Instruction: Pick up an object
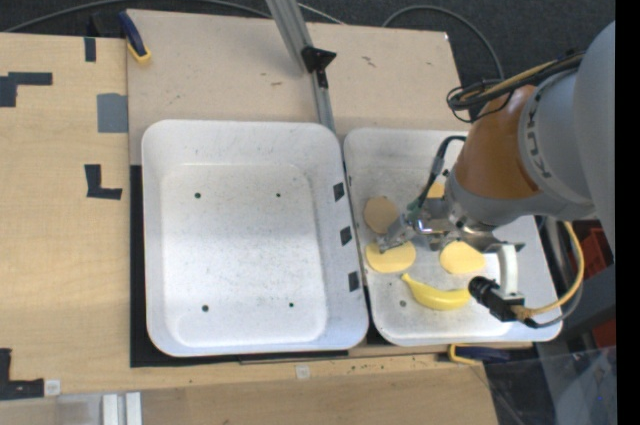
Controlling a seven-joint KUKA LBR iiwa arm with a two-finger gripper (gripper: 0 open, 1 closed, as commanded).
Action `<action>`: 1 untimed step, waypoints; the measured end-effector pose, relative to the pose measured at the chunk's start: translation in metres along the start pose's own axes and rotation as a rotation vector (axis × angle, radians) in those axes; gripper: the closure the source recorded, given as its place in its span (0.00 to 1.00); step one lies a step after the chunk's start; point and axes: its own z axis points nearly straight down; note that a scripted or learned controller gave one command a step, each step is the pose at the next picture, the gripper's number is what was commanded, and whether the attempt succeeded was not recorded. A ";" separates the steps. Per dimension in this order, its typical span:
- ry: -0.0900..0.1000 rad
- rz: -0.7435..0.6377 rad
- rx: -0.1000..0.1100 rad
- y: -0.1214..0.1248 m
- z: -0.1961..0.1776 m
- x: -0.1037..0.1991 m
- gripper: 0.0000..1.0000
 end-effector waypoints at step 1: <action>0.001 -0.002 -0.004 0.001 -0.013 0.001 1.00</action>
